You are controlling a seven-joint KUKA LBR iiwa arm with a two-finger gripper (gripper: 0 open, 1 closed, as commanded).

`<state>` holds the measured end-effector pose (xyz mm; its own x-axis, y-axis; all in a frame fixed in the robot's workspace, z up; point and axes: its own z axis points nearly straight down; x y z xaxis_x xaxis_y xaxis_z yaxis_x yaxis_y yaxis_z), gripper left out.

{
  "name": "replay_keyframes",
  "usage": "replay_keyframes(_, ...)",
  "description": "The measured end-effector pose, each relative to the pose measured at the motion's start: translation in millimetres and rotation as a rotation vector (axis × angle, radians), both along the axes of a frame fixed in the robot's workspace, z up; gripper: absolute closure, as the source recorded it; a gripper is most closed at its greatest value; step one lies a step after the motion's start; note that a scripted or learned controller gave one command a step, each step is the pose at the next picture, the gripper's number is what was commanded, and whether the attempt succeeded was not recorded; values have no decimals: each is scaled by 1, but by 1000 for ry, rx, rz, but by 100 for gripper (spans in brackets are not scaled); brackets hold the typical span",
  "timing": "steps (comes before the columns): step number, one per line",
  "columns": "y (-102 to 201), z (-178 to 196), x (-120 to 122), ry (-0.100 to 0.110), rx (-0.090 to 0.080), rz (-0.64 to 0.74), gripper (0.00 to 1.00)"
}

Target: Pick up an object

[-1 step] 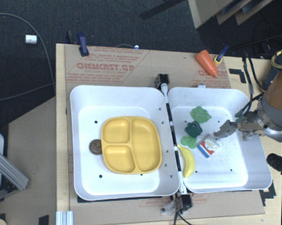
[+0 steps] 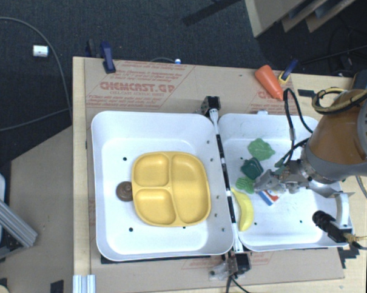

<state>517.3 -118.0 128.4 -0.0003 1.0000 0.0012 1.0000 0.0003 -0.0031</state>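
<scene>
Two bins, and you're hovering the gripper [image 2: 272,184] over the right bin [image 2: 289,235]; can't tell its grip. Banana [image 2: 245,210] is lying just below-left of it, long axis running along the divider.

Yellow tray [image 2: 169,197], green blocks [image 2: 256,158], white bins [image 2: 103,170]

bright, even light; soft focus

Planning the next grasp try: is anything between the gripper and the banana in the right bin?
Nothing visible blocks it. The gripper sits beside the red-white-blue item, and the banana lies just down-left of it against the bin wall, uncovered.
</scene>
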Motion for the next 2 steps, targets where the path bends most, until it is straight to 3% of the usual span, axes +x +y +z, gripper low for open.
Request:
replay_keyframes(1, 15, -39, 56, -12, -3, 1, 0)
replay_keyframes(2, 4, -43, 101, -4, -2, 1, 0)
